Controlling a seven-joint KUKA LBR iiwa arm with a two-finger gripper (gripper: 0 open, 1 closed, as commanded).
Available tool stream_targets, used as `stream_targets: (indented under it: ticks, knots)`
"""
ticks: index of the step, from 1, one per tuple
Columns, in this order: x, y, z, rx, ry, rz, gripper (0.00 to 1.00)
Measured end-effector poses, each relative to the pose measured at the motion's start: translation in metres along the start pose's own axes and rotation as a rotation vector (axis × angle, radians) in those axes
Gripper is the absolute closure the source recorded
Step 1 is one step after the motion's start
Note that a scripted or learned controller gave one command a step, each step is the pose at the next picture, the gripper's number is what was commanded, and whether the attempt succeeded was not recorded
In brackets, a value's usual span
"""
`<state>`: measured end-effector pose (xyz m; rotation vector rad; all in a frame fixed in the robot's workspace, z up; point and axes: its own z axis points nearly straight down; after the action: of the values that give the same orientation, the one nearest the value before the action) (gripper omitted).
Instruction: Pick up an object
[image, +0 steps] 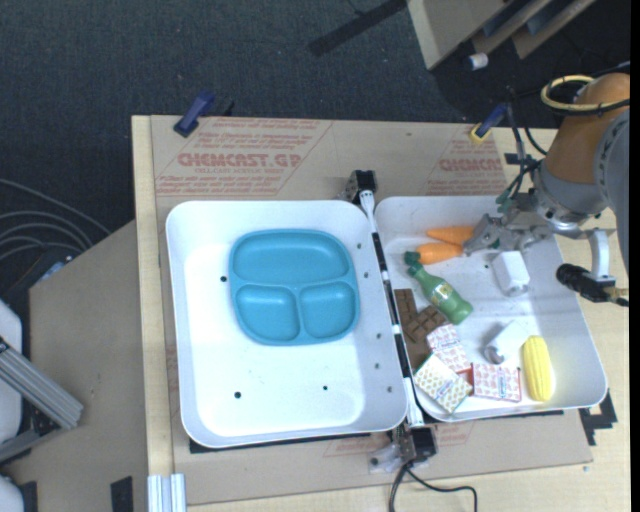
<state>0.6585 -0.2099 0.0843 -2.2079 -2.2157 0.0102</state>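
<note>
The right bin (590, 340) holds several small objects. An orange carrot (447, 236) lies at its far left, with a second orange piece (440, 254) just below it. A green bottle (438, 291) lies slanted beside them. Nearer the front are a brown chocolate bar (413, 318), patterned packets (446, 364), a yellow corn cob (538, 366) and a white-grey piece (503, 340). My gripper (497, 233) hangs low over the bin's far part, just right of the carrot and above a white block (512, 270). I see nothing held in it.
The left bin (200, 390) carries a blue three-compartment plate (294, 285). A black hinge strip (385, 290) runs between the bins. The orange-banded arm (585, 150) comes in from the upper right, with cables behind it. Cardboard (240, 160) lies under both bins.
</note>
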Motion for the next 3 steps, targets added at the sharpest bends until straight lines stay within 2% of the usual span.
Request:
stream_targets:
  ticks: [1, 2, 3]
  knots:
    - [0.0, 0.001, -0.01, -0.006, -0.004, 0.0, 1.0]
    - [0.0, 0.001, -0.01, -0.005, -0.004, 0.0, 0.0]
    - [0.028, 0.005, -0.001, 0.002, -0.007, 0.002, 0.0]
